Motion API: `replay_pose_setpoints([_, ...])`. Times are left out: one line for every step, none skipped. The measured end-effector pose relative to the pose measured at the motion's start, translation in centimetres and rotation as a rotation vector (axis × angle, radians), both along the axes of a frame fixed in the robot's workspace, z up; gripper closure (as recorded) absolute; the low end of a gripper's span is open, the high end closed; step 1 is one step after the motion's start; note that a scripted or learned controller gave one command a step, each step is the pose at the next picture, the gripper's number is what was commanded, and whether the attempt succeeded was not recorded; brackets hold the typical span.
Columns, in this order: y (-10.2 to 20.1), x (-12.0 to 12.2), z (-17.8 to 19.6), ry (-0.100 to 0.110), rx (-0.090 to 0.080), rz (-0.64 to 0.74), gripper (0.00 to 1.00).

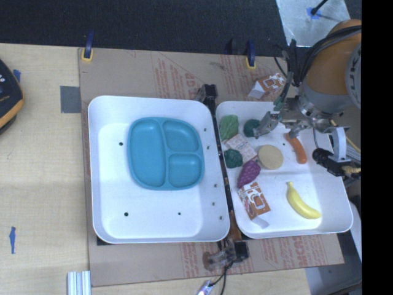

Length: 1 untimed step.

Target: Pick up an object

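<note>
Blue plate (165, 152) in left bin (104, 171) | banana (302, 202) in right bin (331, 217) | hand (274, 120) state unclear

Desk layout, as I see it: two bins side by side.
Left bin (104, 165): divided plate (164, 153). Right bin (331, 217): banana (302, 203) right of packet (254, 200); round piece (270, 157) behind both.

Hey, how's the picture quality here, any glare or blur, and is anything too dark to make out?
Camera view: even, soft light; the white bins look bright but keep their edges, with no harsh glare. The blue tray and banana are fairly sharp. The gripper is dim and cluttered with cables, so its details are hard to read. The floor at the top is nearly black.
</note>
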<state>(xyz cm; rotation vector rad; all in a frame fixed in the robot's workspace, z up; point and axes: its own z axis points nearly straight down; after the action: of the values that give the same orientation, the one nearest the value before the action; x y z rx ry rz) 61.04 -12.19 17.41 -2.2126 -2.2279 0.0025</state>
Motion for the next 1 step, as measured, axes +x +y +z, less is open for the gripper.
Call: replay_pose_setpoints([-7.38,4.51,-7.06,0.001,0.000,-0.005,0.00])
